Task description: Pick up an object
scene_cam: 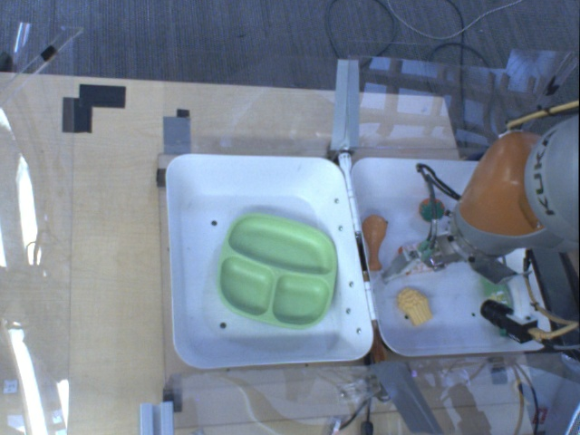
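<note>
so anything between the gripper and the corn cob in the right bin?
Nothing visible. The gripper hovers in the right bin, and the yellow corn cob lies just below it in the view with bare bin floor between them. The orange piece lies off to the left by the bin's wall, out of that path.

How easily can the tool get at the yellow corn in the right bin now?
Probably yes. The yellow corn lies uncovered on the floor of the right bin, with nothing on top. The tool hovers just above and left of it, beside the orange drumstick-shaped toy.
</note>
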Available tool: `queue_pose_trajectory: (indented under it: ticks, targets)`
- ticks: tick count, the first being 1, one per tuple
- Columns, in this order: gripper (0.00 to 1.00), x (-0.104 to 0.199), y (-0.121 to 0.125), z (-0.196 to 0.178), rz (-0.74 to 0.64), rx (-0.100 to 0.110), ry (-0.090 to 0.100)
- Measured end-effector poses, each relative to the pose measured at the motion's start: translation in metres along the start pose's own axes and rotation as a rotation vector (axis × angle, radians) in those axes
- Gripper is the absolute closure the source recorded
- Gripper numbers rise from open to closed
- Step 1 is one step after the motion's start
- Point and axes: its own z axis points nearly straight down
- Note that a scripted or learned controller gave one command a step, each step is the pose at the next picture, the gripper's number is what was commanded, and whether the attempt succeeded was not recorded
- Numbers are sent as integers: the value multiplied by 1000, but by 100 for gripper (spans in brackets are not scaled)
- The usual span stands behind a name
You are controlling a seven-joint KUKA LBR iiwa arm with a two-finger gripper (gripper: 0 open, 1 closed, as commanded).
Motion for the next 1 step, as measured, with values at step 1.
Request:
queue_pose_trajectory:
  ticks: [1]
  targets:
    - [100,1,4,-11,-2,-6,1]
